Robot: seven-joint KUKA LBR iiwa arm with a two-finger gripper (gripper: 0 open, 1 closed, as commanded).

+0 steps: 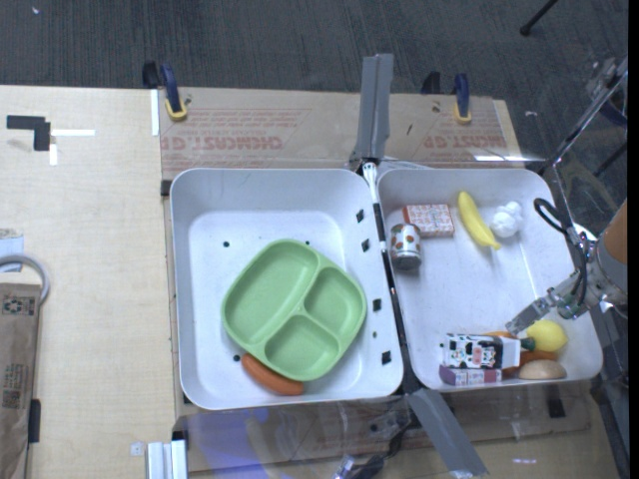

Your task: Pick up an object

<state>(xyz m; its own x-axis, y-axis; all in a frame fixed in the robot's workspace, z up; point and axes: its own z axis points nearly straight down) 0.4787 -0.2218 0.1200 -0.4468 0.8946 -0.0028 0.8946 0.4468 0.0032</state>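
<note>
At the right bin's (449, 277) near right corner my gripper (523, 321) hangs low, right beside a yellow lemon (549, 336). A cow-patterned carton (479, 351) lies just to its left, with a small orange piece (526, 345) and a tan rounded item (541, 370) close by. Further back in that bin are a small can (404, 245), a red-patterned box (429, 219), a banana (477, 220) and a white lump (506, 220). Nothing shows held in the gripper.
In the left bin (200, 267) sits a green divided plate (295, 309), and an orange sausage (272, 375) pokes out at its near edge. A black cable loop (552, 218) hangs over the right bin's far right side. Clamps (173, 100) hold the cardboard behind.
</note>
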